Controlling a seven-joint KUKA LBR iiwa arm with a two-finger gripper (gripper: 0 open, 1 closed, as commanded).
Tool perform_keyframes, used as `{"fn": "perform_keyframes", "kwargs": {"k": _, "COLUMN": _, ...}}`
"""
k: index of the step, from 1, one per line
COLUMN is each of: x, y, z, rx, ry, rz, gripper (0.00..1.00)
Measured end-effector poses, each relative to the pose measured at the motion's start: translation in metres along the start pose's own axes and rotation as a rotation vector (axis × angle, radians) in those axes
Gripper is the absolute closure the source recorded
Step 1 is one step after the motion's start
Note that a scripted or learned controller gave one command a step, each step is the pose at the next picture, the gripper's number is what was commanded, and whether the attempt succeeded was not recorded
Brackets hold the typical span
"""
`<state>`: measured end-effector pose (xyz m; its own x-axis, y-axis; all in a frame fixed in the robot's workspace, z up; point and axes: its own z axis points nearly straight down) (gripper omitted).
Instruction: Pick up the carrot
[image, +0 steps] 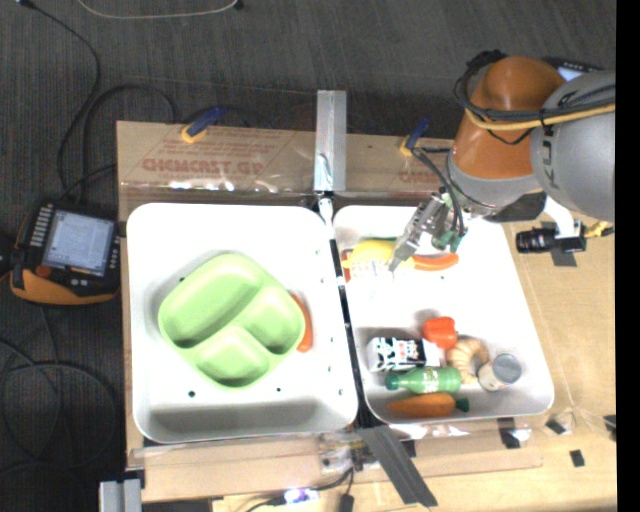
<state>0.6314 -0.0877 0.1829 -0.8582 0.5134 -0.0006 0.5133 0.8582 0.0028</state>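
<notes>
The carrot (425, 405) lies at the bottom edge of the right bin (527, 300), below a green bottle (425, 380). The hand (425, 235) hovers at the upper part of this bin, far from it; whether it is released or clenched is not possible to tell.

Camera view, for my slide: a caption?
Gripper hovers over right bin; carrot lies at its near edge.

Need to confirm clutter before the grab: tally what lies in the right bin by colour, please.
Orange: 3, carrot, an item at, an item by the gripper
Yellow: 1
Green: 1, bottle
Black-and-white: 1, carton
Tan: 1
Grey: 1
Total: 8
</notes>
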Motion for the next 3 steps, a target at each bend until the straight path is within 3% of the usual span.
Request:
{"fn": "perform_keyframes", "kwargs": {"k": 1, "x": 0.0, "y": 0.002, "z": -0.008, "rx": -0.002, "ry": 0.0, "rz": -0.002, "gripper": 1.0}}
{"fn": "perform_keyframes", "kwargs": {"k": 2, "x": 0.0, "y": 0.002, "z": -0.008, "rx": -0.002, "ry": 0.0, "rz": -0.002, "gripper": 0.0}}
{"fn": "perform_keyframes", "kwargs": {"k": 3, "x": 0.015, "y": -0.006, "z": 0.001, "rx": 0.001, "ry": 0.002, "rz": 0.077, "gripper": 0.0}}
